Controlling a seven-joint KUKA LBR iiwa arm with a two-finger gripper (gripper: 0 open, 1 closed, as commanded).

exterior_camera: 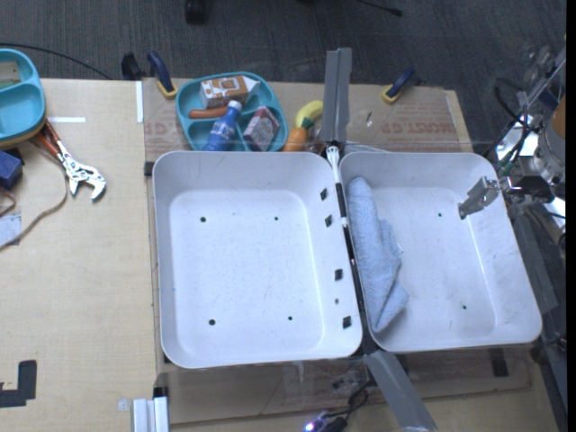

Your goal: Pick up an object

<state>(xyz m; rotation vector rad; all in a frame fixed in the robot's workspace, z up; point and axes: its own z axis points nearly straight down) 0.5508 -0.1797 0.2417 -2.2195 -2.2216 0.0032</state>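
My gripper over the right bin

I cannot tell its state; it hangs near the bin's right edge, well apart from the grey cloth lying along the left wall.

My pincer hangs over the right bin, near that bin's far right corner, with nothing between its fingers. A grey-blue towel lies crumpled along the right bin's left wall, well apart from my pincer. The left bin sits just beside the right bin. Behind the left bin, on the worktop, stands a teal tray of small items, and a wrench lies further left.
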